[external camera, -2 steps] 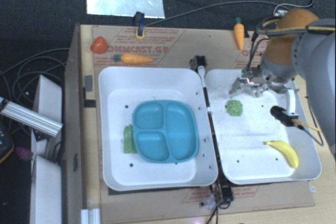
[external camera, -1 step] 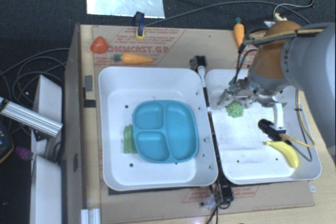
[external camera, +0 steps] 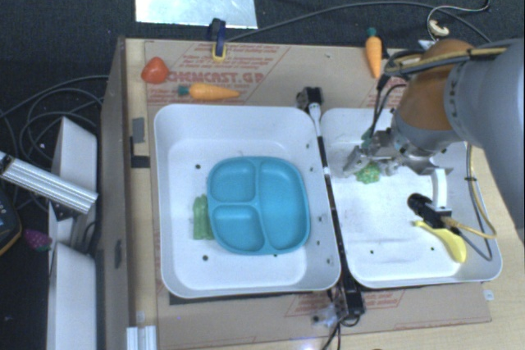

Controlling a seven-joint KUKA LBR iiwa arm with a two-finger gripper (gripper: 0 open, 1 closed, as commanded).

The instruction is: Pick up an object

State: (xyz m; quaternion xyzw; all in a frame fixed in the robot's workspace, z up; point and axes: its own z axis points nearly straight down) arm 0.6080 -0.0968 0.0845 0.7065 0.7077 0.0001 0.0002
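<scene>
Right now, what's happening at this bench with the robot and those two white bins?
A grey robot arm reaches in over the right bin, its pincer low beside a small green object. Whether it grips anything is unclear. A yellow banana-like item lies further along that bin. The left bin holds a blue divided plate with a green piece beside it.

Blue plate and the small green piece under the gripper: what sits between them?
In the camera view, between the blue plate and the small green piece lie bare white floor of both bins and the two bins' adjoining walls.
</scene>
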